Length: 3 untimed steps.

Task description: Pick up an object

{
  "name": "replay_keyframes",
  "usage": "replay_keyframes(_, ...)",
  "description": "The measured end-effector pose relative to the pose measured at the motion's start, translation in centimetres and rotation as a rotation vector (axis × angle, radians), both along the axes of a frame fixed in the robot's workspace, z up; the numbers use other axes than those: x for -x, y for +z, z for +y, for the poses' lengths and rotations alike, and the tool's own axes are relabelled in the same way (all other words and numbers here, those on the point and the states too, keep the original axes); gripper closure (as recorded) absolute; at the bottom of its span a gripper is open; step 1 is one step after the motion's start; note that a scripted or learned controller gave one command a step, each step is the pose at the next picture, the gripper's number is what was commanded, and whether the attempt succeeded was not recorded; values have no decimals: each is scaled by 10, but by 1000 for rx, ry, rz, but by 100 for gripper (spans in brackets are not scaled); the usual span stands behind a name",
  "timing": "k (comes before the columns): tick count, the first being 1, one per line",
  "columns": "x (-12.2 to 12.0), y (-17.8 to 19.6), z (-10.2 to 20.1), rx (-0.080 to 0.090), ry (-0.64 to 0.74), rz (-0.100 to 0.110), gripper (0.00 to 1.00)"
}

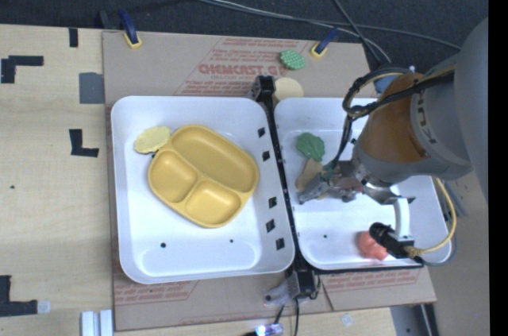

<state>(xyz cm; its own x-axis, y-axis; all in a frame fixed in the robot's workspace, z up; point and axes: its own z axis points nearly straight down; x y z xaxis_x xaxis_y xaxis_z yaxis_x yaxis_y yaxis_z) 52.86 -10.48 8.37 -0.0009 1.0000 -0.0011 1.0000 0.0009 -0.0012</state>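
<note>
**Gripper low in the right bin, catch unconfirmed**

Nearest the camera, at the front of the right bin (pixel 317 259), a small orange-pink object (pixel 370 245) lies against the front wall, just beside a black fitting on the arm's cable. It is apart from the gripper and untouched.

Further in, the gripper (pixel 317 185) sits low over the middle of the right bin, reaching leftward from the grey arm (pixel 413 132). Its fingers point toward a tan piece (pixel 309 170) that lies directly at their tips, with a green leaf-shaped object (pixel 310 144) touching or just beyond it. From this slant I cannot tell whether the fingers are spread or closed, nor whether anything sits between them.

In the left bin (pixel 127 191), a yellow divided tray (pixel 203 175) rests at an angle, with a pale yellow ridged piece (pixel 151 139) at its upper left corner.

Beyond both bins, on the cardboard-covered worktop (pixel 159 64), a green dotted piece (pixel 292 58) and a pale round one (pixel 288 88) lie outside the rims.

The likely risks: the tan and green items lie so close together that a closing grip could catch both or push one aside; the fingers may only clip an edge, so the piece slips out on lifting; and the divider between the bins is close enough that a shoved item could wedge against it.
</note>
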Motion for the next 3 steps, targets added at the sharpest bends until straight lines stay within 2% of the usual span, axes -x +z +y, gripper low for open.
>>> replay_keyframes(1, -1, 12, 0, 1, 0, -3, 100)
replay_keyframes(3, -3, 127, -2, 0, 1, -6, 100)
